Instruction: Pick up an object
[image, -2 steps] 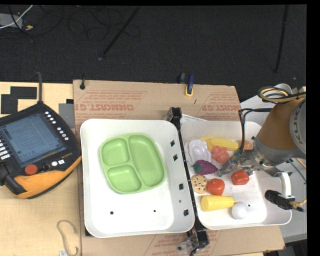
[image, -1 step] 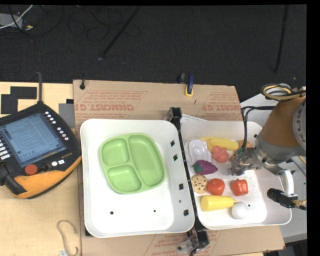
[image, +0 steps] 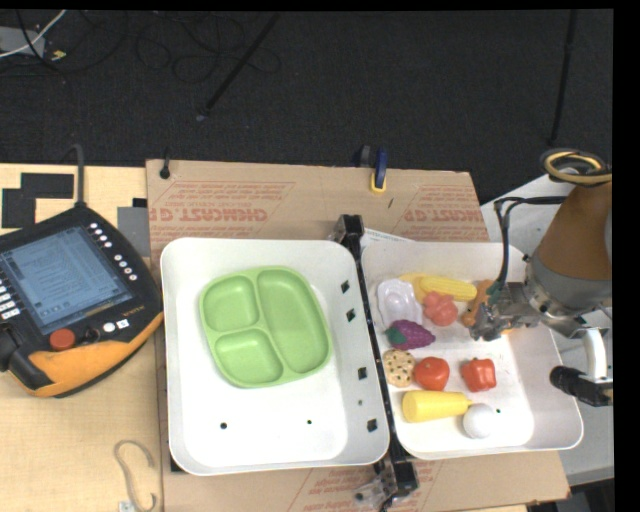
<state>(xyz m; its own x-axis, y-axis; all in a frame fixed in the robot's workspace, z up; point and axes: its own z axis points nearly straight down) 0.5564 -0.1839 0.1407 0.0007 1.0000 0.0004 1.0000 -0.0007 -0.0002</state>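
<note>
- Cardboard covers the bench under two white bins; the left bin (image: 190, 420) bears a green divided tray (image: 265, 326).
- Over the right bin (image: 545, 425) hangs the gripper (image: 487, 322), whose grasp I cannot tell from where I stand.
- Judging by this, the approach is under way, nothing lifted.
- Just below it lies a small, glossy red pepper (image: 479, 374); beside it to the left sits a pink fruit (image: 440, 309).
- Next it must drop squarely over one toy.
</note>
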